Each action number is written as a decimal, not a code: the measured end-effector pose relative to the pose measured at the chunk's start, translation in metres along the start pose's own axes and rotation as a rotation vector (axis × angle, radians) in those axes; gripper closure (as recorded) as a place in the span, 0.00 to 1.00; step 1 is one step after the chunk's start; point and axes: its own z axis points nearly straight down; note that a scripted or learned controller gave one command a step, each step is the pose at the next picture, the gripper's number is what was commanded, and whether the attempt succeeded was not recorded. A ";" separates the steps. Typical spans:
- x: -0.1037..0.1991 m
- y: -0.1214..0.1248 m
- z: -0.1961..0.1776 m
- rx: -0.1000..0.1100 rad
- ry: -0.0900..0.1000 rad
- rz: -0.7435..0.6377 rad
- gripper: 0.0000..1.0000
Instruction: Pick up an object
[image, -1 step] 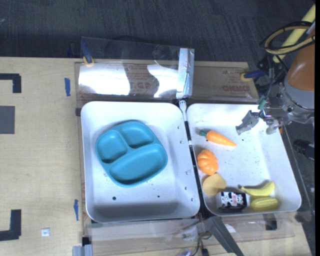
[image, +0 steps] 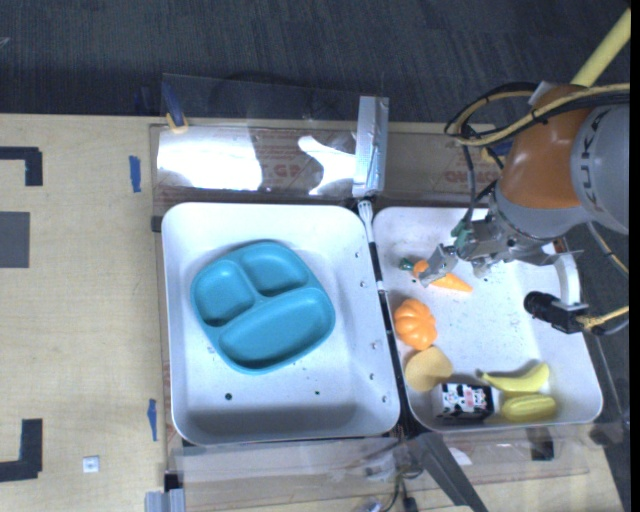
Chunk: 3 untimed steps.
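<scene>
Hovering over the carrot (image: 447, 279) near the right bin's (image: 585, 400) far edge, the gripper (image: 472, 248) is hiding its jaws' state; I cannot tell.

plate (image: 262, 318) in left bin (image: 190, 400), toys right

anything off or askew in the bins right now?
Nothing spilled or damaged. The blue tray lies skewed in the left bin, not square to its walls. The right bin's toys crowd its left and near sides: carrot by the end effector, pumpkin, bananas.
</scene>
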 end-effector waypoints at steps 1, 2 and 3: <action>-0.027 0.028 0.064 -0.014 -0.005 -0.035 0.00; -0.059 0.058 0.065 -0.006 0.000 -0.185 0.00; -0.023 0.032 0.064 -0.013 -0.004 -0.201 0.00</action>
